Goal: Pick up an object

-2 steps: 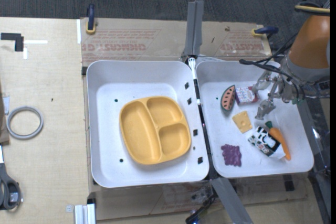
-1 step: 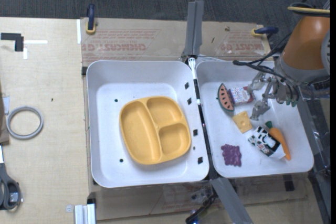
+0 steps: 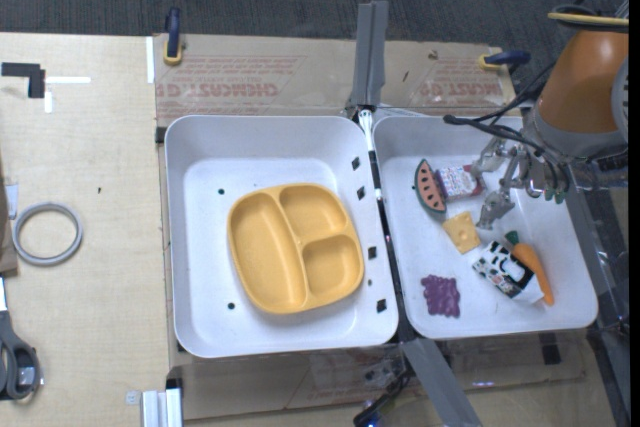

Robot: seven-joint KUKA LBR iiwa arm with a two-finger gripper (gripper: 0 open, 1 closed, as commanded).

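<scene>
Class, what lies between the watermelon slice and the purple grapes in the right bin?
In the camera view, the cheese wedge sits roughly between watermelon slice and purple grapes, slightly right.

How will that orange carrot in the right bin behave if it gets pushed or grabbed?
The carrot looks rounded and tapered, so it would probably roll in a curve rather than slide straight. Its surface looks smooth, so it may slip from a pinch. It lies against the black-and-white carton, which would likely shift with it.
</scene>
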